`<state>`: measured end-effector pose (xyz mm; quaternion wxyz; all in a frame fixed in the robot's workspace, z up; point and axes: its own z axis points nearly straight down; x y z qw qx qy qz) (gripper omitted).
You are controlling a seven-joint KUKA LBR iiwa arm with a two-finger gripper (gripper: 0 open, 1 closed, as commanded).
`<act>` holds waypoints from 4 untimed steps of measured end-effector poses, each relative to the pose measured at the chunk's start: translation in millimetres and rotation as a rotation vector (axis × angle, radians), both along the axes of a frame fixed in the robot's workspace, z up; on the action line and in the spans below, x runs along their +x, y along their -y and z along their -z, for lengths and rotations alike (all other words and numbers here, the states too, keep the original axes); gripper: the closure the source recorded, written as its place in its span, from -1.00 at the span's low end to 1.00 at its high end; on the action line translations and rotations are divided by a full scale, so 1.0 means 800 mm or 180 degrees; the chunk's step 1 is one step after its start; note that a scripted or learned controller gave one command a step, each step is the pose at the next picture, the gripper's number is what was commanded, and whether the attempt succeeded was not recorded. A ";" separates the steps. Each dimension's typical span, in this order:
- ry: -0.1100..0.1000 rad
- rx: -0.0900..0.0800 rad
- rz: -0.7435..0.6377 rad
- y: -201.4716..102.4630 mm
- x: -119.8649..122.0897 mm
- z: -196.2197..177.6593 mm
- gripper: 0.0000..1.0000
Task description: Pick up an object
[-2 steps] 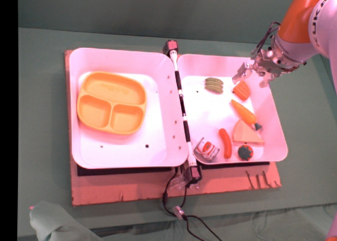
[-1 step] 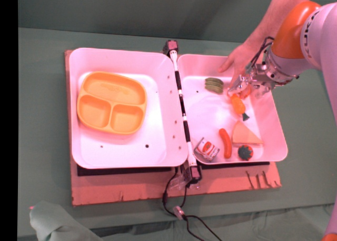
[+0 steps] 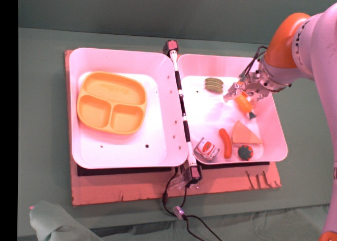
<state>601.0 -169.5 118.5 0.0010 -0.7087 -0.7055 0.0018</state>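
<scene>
The jaws (image 3: 243, 97) hang over the right bin (image 3: 274, 113), closed on an orange carrot (image 3: 243, 103) whose green tip points down toward the bin floor, lifted clear of it. Around the carrot in that bin lie one green pickle (image 3: 214, 84) to its left, one cheese wedge (image 3: 245, 133) just below it, one red sausage (image 3: 226, 142) and one small can (image 3: 206, 149) lower left, and one dark round fruit (image 3: 245, 152) below the wedge. Well left of the carrot, the left bin (image 3: 95, 150) holds one orange divided tray (image 3: 111, 102); both bins sit on the table (image 3: 47, 77).
</scene>
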 end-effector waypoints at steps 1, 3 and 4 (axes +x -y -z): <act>0.0046 -0.0009 -0.0005 0.002 0.005 0.016 -1.00; 0.0048 -0.0009 -0.0007 -0.004 0.004 -0.074 1.00; 0.0051 -0.0012 -0.0005 0.004 0.015 -0.152 1.00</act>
